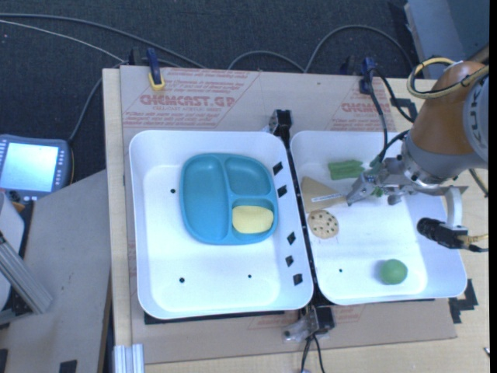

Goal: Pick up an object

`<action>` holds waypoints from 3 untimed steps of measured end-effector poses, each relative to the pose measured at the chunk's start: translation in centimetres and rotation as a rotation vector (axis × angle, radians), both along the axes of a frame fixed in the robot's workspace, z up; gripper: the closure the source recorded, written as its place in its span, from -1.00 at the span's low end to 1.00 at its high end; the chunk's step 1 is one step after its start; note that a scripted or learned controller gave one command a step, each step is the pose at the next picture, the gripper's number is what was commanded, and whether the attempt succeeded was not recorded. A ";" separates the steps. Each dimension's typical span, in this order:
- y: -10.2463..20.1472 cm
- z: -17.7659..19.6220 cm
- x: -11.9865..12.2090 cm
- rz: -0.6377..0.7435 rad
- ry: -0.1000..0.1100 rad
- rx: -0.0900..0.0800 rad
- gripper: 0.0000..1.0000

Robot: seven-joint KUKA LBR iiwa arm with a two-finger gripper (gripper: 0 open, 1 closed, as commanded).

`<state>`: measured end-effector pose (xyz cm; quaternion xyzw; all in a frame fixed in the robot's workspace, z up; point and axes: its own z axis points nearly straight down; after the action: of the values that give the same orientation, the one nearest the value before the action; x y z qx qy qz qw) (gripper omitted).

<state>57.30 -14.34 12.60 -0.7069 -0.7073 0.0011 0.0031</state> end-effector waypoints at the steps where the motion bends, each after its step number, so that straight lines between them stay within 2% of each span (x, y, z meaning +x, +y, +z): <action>1: -0.1 1.4 0.1 -0.001 -0.006 -0.001 1.00; 2: -1.0 6.4 0.0 -0.001 -0.012 -0.004 1.00; 3: -0.6 11.0 0.7 0.001 -0.013 -0.004 1.00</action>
<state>57.97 -14.98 23.59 -0.7065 -0.7077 -0.0018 -0.0028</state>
